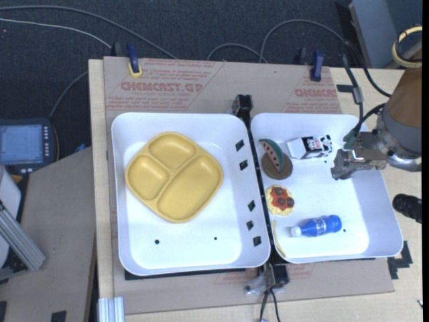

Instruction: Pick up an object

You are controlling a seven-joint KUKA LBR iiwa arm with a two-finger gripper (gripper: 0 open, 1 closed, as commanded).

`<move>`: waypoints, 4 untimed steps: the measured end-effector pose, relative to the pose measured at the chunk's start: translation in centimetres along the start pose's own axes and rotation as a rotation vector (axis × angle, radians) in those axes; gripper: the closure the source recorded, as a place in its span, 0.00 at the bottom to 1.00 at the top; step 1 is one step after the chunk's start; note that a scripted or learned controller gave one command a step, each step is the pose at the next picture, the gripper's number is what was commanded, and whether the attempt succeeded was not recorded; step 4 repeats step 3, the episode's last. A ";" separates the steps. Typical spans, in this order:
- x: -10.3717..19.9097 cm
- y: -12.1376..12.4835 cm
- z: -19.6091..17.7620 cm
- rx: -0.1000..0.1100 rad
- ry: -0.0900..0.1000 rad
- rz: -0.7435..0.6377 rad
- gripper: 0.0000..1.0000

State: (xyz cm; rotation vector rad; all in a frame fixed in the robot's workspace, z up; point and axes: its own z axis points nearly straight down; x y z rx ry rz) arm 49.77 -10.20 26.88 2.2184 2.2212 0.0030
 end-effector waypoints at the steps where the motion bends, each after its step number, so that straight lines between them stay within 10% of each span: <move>1: 5.2 1.6 1.7 0.006 0.003 -0.005 1.00; 3: 14.8 6.7 2.6 0.001 0.001 -0.003 1.00; 4: 14.8 6.7 2.6 0.001 0.001 -0.003 1.00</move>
